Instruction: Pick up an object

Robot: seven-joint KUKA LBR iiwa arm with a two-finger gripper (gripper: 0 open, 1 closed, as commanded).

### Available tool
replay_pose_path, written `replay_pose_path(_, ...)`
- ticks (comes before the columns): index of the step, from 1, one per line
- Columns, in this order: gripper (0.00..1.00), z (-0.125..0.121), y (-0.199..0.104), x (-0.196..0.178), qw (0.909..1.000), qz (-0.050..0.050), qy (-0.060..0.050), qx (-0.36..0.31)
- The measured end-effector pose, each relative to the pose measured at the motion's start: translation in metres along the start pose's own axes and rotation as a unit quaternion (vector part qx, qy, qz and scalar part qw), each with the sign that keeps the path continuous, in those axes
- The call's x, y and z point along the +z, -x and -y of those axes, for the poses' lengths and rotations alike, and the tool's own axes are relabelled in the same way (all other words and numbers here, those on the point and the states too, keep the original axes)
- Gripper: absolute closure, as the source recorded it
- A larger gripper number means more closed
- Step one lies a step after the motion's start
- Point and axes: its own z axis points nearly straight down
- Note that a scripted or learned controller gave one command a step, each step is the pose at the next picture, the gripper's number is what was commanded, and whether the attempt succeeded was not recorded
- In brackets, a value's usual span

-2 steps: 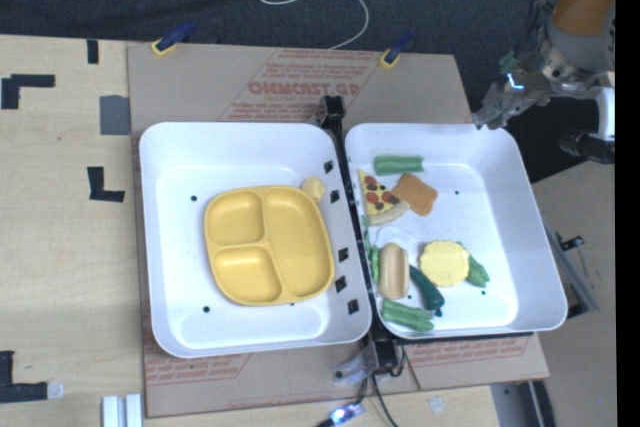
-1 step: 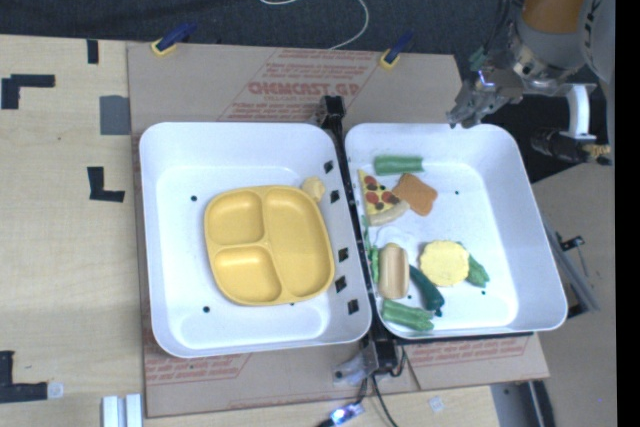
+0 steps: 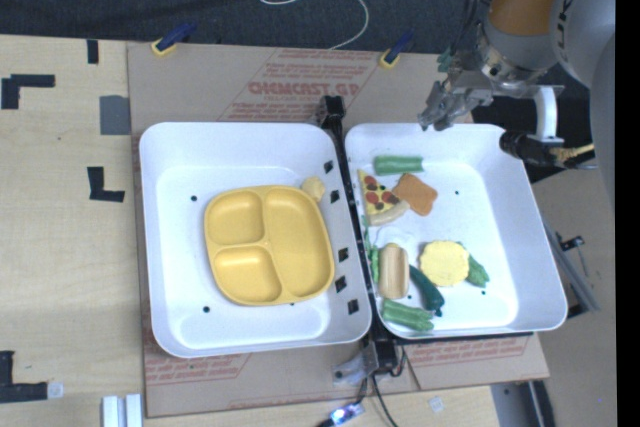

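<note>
Green beans lie at the right bin's near edge, beside a hot dog and a yellow disc. Farther back sit a pizza slice, an orange piece and a green bean. Across the divider, a yellow tray partly hides a small yellow item. Above the right bin's far rim hangs the gripper, too blurred to tell its state.

Glossy yellow plastic tray in smooth white plastic bin.
</note>
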Motion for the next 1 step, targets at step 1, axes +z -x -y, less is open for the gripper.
replay_pose_path(1,1.00,0.0001,-0.0548,-0.0013,1.0000,0.000,0.000,-0.001)
